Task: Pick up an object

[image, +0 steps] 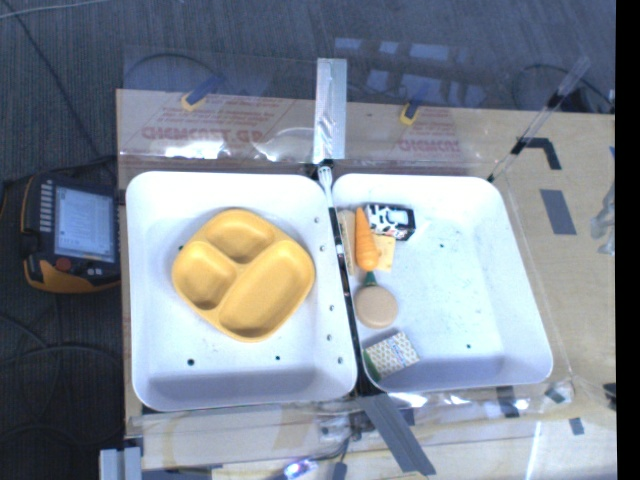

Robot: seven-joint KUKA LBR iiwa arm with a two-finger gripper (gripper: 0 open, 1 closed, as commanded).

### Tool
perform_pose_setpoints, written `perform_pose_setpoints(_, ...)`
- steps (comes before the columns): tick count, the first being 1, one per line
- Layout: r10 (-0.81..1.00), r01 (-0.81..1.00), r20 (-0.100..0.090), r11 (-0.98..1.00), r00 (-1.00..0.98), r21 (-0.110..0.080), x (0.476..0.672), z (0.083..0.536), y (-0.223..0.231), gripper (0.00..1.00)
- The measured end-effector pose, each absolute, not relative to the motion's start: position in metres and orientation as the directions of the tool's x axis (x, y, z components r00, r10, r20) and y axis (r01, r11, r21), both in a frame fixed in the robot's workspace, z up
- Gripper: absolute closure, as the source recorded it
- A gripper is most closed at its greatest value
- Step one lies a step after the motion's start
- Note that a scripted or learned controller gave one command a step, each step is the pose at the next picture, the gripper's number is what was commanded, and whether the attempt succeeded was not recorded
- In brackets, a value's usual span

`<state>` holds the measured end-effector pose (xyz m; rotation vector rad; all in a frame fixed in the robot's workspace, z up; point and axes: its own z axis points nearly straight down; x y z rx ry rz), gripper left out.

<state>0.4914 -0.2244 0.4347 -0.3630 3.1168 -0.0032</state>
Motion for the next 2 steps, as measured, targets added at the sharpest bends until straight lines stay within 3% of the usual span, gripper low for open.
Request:
perform_pose_setpoints(1, -0.526, -0.526, -0.003, 0.851, -0.851, -0.002, 0.505, 0.434, -0.223, 1.00)
perform_pose_setpoints(2, -0.719, -0.719, -0.003, 0.695, -0.695, -0.003, 0.494, 0.434, -0.224, 1.00)
